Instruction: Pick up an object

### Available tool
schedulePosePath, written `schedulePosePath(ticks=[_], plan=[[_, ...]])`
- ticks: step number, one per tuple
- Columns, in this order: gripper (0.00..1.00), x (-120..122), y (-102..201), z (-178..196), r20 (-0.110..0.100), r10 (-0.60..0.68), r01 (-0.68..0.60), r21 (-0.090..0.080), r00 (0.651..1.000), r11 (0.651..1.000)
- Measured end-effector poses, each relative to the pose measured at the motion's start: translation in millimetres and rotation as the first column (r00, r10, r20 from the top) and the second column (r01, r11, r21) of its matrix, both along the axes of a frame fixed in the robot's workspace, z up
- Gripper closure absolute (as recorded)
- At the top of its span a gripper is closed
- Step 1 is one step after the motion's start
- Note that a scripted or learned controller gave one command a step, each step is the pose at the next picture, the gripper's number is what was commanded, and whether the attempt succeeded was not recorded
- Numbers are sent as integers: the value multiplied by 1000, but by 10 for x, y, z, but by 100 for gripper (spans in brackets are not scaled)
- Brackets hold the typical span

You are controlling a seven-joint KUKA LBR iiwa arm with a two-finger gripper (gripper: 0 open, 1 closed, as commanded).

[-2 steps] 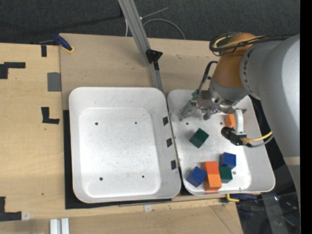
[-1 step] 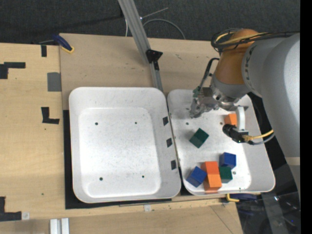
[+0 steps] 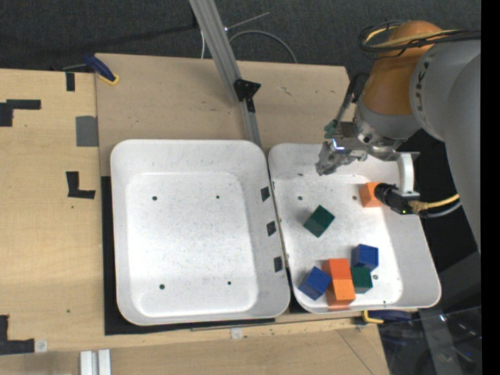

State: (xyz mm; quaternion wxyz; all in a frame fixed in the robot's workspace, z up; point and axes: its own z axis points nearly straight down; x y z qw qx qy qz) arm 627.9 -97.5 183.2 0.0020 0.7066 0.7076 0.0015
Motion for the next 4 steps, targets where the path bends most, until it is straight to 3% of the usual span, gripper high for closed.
schedulePosePath(ticks=[2, 4], plan=[[100, 58, 27, 676, -3, 0, 0, 1, 1000, 1000], [100, 164, 1262, 500, -7, 6, -6, 3, 1000, 1000]])
